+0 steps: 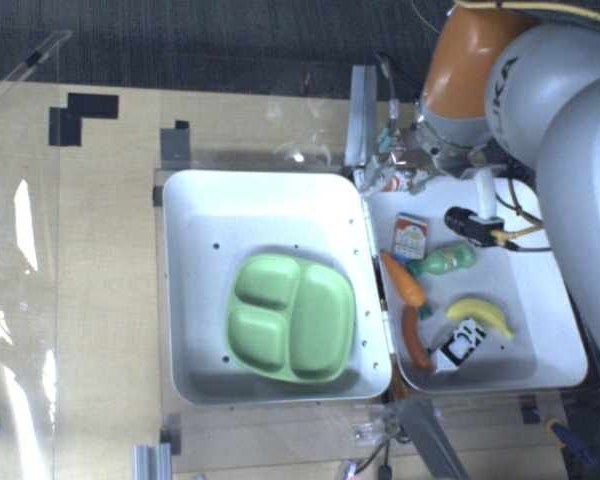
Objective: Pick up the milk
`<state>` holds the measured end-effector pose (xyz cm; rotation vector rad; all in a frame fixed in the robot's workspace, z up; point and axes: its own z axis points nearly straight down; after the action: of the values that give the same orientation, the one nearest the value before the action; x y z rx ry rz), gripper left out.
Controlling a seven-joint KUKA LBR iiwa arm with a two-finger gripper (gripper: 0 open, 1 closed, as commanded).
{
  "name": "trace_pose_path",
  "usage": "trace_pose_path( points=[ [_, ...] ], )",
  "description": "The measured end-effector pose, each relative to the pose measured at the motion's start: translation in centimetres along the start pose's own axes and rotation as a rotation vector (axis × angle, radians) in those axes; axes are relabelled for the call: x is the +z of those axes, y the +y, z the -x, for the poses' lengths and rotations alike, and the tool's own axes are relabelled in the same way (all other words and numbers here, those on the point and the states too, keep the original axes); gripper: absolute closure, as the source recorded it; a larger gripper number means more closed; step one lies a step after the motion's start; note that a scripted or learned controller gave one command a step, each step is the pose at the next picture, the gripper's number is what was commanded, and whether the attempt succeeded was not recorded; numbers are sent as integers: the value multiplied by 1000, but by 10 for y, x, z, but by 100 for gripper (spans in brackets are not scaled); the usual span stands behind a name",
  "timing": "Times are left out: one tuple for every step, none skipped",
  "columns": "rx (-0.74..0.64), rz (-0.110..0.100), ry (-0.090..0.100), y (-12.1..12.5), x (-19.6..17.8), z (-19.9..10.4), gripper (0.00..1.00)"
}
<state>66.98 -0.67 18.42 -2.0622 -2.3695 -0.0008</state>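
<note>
Near edge, right bin [565,368]: a small black-and-white box [461,344] at about 6 o'clock in the bin, with bold black marks on white that I can't read as letters. Just beside it at 9 o'clock lies a reddish-brown sausage-shaped item [413,338], along the bin's left wall. A banana [480,316] sits just beyond the box, at its 1 o'clock.

Mid bin: a carrot [403,280] lies slantwise near the left wall. A green bottle [445,260] lies on its side at the carrot's 2 o'clock, close to it.

The milk [410,236] is a small red-and-white carton at about 10 o'clock in the right bin, just beyond the bottle's cap end. Its front label has an orange patch, and the print is too small to read.

Left bin [195,208]: a green divided plate [292,318] toward the near right.

Far edge: the gripper [390,173] hangs over the right bin's 11 o'clock corner, beyond the milk and apart from it. Whether it is released or clenched cannot be told. Nothing visibly grasped. The grey arm [560,98] has dark lettering, seen only in part.
</note>
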Motion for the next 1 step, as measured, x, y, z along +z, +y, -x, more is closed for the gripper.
trace_pose_path(
  points=[
    [-88, 2, -1, -9, -34, -3, 100]
  ],
)
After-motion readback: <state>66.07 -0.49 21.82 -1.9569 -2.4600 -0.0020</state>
